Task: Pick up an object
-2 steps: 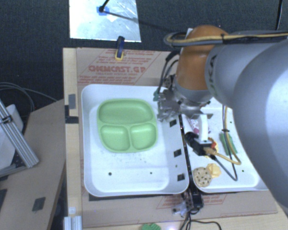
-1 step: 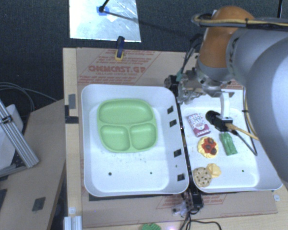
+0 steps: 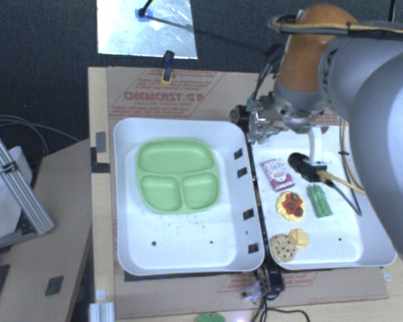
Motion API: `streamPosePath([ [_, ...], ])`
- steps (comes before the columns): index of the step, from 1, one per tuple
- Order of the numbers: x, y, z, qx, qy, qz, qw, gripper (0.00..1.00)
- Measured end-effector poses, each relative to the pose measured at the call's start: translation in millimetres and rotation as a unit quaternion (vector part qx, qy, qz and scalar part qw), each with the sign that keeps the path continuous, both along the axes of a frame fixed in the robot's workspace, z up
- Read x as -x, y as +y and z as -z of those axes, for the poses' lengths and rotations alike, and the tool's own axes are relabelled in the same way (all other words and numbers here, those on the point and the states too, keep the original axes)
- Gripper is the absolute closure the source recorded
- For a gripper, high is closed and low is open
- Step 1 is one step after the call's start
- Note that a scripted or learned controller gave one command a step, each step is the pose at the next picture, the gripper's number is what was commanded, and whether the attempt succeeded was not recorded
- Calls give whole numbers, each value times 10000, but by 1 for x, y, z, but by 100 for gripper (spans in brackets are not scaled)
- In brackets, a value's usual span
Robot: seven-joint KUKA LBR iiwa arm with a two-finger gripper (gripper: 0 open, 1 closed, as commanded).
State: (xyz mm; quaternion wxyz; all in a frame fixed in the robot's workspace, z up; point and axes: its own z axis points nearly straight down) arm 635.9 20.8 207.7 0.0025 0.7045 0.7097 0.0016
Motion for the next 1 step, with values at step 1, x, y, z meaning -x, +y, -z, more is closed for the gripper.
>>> streamPosePath([
  [1,-24,82,-13,-25,2,-24,10000,100],
])
